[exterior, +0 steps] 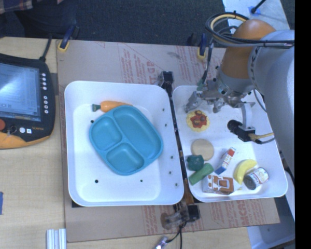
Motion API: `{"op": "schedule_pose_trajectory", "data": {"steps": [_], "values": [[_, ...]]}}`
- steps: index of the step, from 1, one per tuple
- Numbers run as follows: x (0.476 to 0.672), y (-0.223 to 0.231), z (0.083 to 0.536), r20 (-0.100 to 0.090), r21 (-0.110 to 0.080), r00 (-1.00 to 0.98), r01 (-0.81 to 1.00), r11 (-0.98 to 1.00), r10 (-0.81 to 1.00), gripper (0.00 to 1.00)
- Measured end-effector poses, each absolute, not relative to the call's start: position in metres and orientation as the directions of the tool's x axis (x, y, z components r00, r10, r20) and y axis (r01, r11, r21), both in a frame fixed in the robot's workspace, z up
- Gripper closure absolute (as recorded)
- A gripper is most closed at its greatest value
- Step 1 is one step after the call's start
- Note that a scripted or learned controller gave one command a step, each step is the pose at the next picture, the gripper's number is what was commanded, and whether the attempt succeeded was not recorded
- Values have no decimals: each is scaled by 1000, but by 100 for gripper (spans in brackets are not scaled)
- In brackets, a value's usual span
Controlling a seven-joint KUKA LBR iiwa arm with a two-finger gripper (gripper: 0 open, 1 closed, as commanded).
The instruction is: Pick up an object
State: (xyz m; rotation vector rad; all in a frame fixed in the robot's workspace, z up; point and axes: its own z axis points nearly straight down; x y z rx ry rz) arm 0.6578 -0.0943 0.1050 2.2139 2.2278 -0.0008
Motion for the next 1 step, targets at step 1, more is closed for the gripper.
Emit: {"op": "schedule_pose_trajectory", "data": {"steps": [1], "values": [[626,-98,91,-1,-6,-5,1000,5,1000,0]]}}
